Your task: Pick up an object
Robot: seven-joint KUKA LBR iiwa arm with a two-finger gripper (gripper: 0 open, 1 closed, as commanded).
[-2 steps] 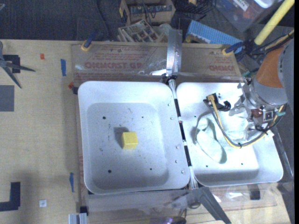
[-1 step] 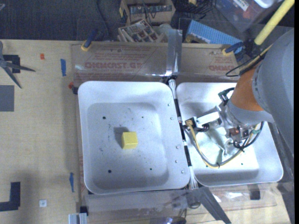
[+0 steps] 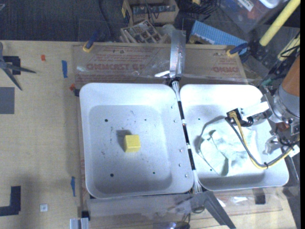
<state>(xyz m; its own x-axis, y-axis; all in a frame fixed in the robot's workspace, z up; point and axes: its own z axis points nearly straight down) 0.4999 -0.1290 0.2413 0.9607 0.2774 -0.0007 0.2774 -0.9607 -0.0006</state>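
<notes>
My gripper (image 3: pixel 281 140) hangs over the right bin's (image 3: pixel 224 99) far-right edge, cables looped beneath it — whether it is parted or closed, I cannot tell. Nothing is visibly held, so I judge this the approach step. The yellow block (image 3: pixel 132 143) sits alone mid-floor in the left bin (image 3: pixel 95 99), well apart from every wall. Next I must cross the divider (image 3: pixel 183 128) and descend squarely — open room all round.
</notes>
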